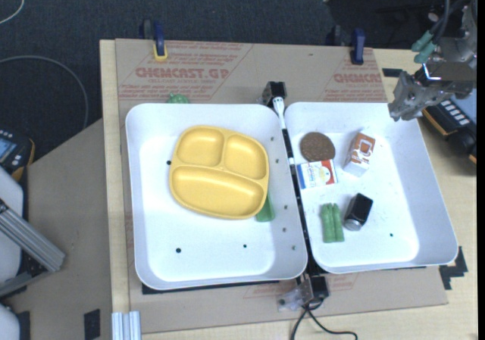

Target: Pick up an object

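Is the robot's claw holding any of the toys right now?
No. The gripper hangs above the right bin's far corner with nothing between its fingers, and the small things lie loose in that bin.

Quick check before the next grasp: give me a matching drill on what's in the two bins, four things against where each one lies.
Things:
1. yellow plate
2. brown disc
3. green pods
4. black block

Places:
A. right bin, far end, beside the divider
B. right bin, near end, right of the green thing
C. left bin, in the middle
D. right bin, near end, left of the black thing

Pairs: 1-C, 2-A, 3-D, 4-B

The gripper is at the right bin's far right corner.
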